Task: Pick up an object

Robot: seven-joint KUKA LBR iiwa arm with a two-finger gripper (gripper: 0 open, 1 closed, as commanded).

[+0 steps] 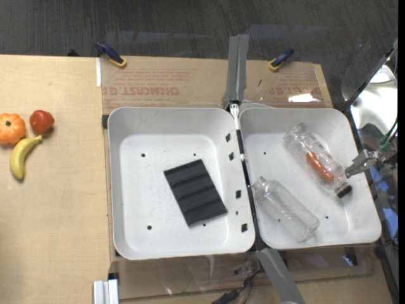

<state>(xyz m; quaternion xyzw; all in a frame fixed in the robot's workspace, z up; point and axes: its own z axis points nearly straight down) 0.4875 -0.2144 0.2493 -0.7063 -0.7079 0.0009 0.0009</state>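
Two clear bottles in the right bin (361, 230)

Empty bottle (285, 209) near the front edge; bottle with orange inside (314, 154) toward the right wall — its cap beside the gripper (355, 167), whose opening I cannot tell.

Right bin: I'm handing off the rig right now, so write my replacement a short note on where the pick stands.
Hand: at the right bin's right edge, beside the black cap of the clear bottle with orange contents; nothing seen held.
Right bin also holds a second clear bottle, lying nearer the front.
Left bin: black ribbed block, flat, near the middle.
Done: nothing lifted; all three things lie in the bins.
Left: grasp one thing and raise it.
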